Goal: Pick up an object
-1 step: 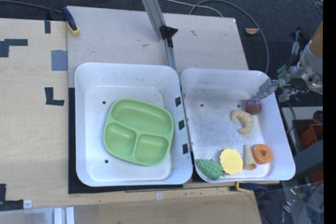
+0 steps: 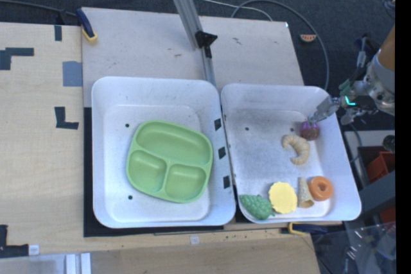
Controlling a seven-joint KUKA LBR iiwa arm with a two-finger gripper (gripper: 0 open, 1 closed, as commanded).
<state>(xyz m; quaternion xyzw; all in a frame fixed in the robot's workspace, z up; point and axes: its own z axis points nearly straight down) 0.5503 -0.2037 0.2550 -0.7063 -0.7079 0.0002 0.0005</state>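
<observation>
The right bin (image 2: 257, 106) holds several small toy foods. A small purple piece (image 2: 309, 131) lies near its right wall, with a beige curved pastry (image 2: 297, 148) just below it. Along the front lie an orange ring (image 2: 320, 188), a tan piece (image 2: 304, 193), a yellow disc (image 2: 282, 197) and a green broccoli-like piece (image 2: 257, 205). My gripper (image 2: 329, 112) reaches in over the bin's right wall, its tip just above and to the right of the purple piece. Nothing visibly hangs from it.
The left bin (image 2: 109, 99) holds a green divided plate (image 2: 170, 160). A slanted metal pole (image 2: 186, 3) rises behind the bins, with cables on the dark floor around it. The grey arm (image 2: 385, 74) sits at the right edge.
</observation>
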